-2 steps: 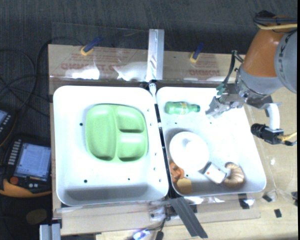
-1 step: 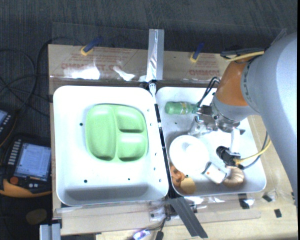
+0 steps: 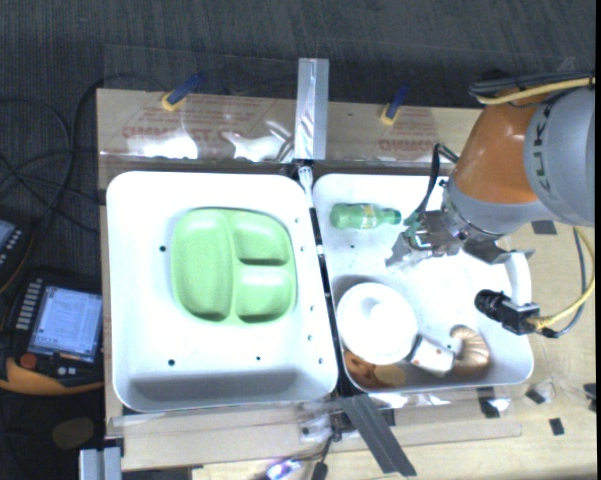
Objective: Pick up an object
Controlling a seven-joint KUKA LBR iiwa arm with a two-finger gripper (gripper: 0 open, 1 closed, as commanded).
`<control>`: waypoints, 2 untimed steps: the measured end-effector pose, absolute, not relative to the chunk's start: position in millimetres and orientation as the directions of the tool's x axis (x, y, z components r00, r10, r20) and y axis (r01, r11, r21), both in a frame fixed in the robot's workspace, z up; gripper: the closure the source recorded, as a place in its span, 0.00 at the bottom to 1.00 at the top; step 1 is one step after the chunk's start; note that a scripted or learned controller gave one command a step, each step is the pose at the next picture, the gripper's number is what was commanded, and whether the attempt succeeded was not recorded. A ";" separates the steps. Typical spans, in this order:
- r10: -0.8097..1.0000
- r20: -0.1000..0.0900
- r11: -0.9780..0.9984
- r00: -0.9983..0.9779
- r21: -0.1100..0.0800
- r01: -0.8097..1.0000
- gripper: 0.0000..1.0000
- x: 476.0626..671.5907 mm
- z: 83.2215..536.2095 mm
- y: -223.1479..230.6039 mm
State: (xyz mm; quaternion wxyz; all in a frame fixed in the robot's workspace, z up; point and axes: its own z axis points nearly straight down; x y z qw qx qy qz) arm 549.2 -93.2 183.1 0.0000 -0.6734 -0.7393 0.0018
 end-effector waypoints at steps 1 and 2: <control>0.996 -0.002 0.093 -0.093 -0.003 0.996 0.00 549.2 183.1 -93.1; 0.995 -0.003 0.102 -0.102 -0.004 0.995 0.00 601.8 140.3 -132.0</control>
